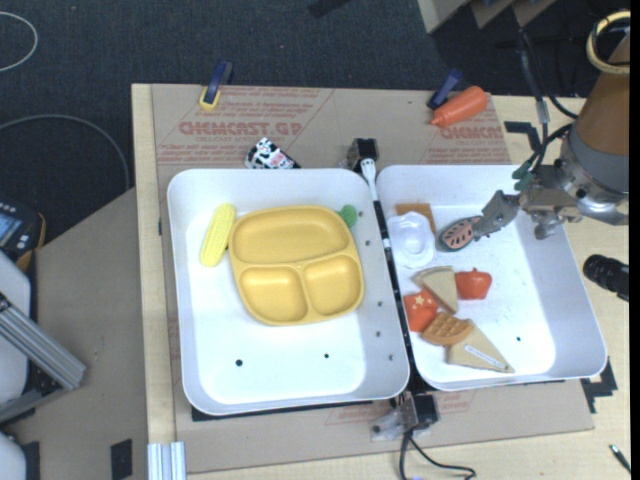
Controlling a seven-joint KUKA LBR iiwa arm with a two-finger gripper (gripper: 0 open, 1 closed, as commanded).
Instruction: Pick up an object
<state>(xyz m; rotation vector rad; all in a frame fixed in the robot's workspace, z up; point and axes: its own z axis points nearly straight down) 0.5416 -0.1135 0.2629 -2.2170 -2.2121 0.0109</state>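
Oval toy [460,234] beside claw [492,216], possibly pinched; arm reaching leftward.

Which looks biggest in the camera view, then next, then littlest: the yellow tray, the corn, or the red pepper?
1. Yellow tray
2. Corn
3. Red pepper

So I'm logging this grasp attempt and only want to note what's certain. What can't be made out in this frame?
- Gripper: too small and blurred in the camera view to tell whether it grips the oval brown item at its tip.
- Green piece: mostly hidden behind the yellow tray; identity unclear.
- Arm: cut off by the right edge.
- Small black-and-white thing beyond the left bin: too small to identify.
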